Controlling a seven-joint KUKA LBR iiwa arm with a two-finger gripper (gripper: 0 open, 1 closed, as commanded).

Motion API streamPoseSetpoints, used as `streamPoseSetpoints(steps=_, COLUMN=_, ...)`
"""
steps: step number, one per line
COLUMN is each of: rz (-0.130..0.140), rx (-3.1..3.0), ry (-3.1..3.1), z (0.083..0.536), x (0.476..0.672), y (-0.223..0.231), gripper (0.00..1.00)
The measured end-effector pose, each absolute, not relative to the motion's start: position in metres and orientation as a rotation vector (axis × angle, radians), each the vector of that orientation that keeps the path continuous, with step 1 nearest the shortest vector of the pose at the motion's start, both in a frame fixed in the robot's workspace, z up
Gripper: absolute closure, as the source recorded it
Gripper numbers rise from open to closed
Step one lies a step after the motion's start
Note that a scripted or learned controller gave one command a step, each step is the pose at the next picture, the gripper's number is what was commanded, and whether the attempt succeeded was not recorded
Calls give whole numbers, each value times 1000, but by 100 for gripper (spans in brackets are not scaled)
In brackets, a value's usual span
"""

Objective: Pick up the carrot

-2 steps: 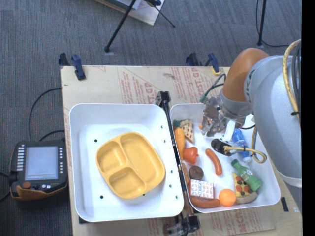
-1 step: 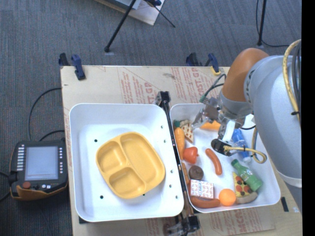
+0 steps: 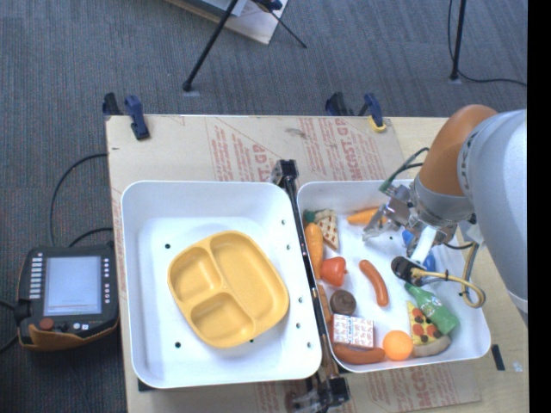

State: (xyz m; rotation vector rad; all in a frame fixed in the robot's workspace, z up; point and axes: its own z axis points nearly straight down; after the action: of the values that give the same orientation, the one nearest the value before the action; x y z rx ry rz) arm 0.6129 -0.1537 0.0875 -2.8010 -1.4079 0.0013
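In the right bin [image 3: 469, 344], the carrot [image 3: 314, 246] lies along the left wall, beside a tomato [image 3: 333, 270]. Farther back, the arm bends in from the right, gripper [image 3: 403, 231] low over the bin; its grip cannot be told.

Grey arm [image 3: 508, 188] with orange band, metallic tool [image 3: 405, 231], trailing cables

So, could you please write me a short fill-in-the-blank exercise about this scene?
1. The yellow divided plate lies in the ____ bin.
2. The carrot lies along the right bin's ____ wall.
3. The tomato is ____ in colour.
4. The gripper hovers over the ____ bin.

Missing words: left; left; red; right
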Motion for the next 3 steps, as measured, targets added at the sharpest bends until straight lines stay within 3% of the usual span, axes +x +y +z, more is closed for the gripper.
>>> streamPoseSetpoints(steps=1, rz=24, rx=-2997, ry=-902, z=85, x=641, y=-154, gripper=0)
streamPoseSetpoints(steps=2, rz=-2, rx=-2920, ry=-1097, z=87, x=597, y=-176, gripper=0)
streamPoseSetpoints(steps=3, rz=3, rx=-3034, ry=-803, z=88, x=632, y=-163, gripper=0)
